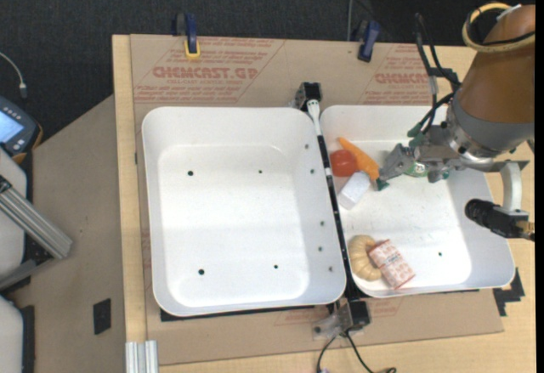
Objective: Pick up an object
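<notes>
Object to pick: any piece from the cluster in my right bin (476, 269); nearest to me are the orange carrot-shaped piece (360, 155), the red round piece (343, 162) and the small white block (354, 189), all crowded against that bin's left wall.
Left bin (229, 210): white and shallow, its floor marked by a few dark dots; I judge it is where a lifted piece would go.
Right bin: it keeps the pieces penned along the dividing wall and the near rim, so they cannot roll away from me.
My arm (501, 82): it reaches in from the right, wrist low over the right bin, likely lining up on the cluster.
My gripper (393, 169): just right of the carrot-shaped piece; nothing shows between my jaws, and I cannot tell how wide they stand.
Bread-like roll (360, 257): pale tan, at the near rim, touching the red-and-white packet (392, 263).
Carrot-shaped piece, looks: bright orange, tapered, lying slantwise, touching the red piece.
</notes>
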